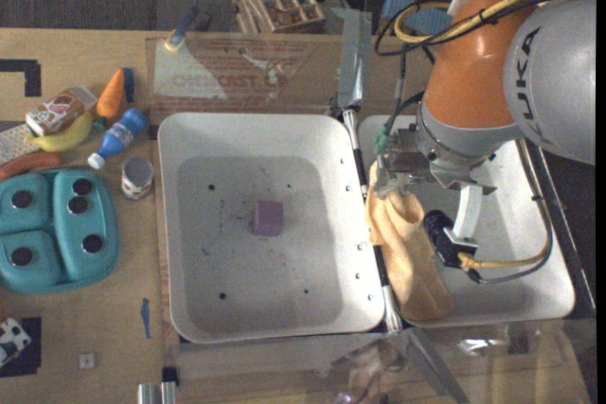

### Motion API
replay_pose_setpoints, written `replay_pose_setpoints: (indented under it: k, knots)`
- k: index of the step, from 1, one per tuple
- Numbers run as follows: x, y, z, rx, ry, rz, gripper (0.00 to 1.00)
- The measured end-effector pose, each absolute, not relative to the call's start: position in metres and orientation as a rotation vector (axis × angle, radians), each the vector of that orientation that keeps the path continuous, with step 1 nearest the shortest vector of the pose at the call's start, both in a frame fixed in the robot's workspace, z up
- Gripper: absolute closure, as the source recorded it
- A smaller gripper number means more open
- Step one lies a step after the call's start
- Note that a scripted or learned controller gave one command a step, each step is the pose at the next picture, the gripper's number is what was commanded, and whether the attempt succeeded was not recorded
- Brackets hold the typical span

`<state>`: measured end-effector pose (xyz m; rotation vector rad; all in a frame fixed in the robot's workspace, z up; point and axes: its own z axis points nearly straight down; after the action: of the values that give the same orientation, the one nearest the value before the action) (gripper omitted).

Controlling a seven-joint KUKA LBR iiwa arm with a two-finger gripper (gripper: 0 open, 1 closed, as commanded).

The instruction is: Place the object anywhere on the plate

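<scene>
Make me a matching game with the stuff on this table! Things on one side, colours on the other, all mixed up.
Things:
1. small block in the left bin
2. carrot
3. banana
4. tray with holes

Colours:
A. yellow
B. teal
C. purple
D. orange

Pairs: 1-C, 2-D, 3-A, 4-B

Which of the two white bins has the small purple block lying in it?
The left bin: the purple block lies near its middle. The right bin sits beneath the arm.
</scene>
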<state>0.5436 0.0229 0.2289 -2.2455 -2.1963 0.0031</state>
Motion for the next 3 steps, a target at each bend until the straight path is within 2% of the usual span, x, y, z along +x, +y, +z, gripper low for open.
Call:
replay_pose_setpoints:
  k: [1, 2, 3]
  knots:
    - [0.541, 0.104, 0.235, -2.077, -2.360, -0.002, 1.00]
    - [0.534, -0.043, 0.336, -2.297, -2.146, 0.000, 1.00]
    - [0.499, 0.065, 0.204, -2.190, -2.251, 0.002, 1.00]
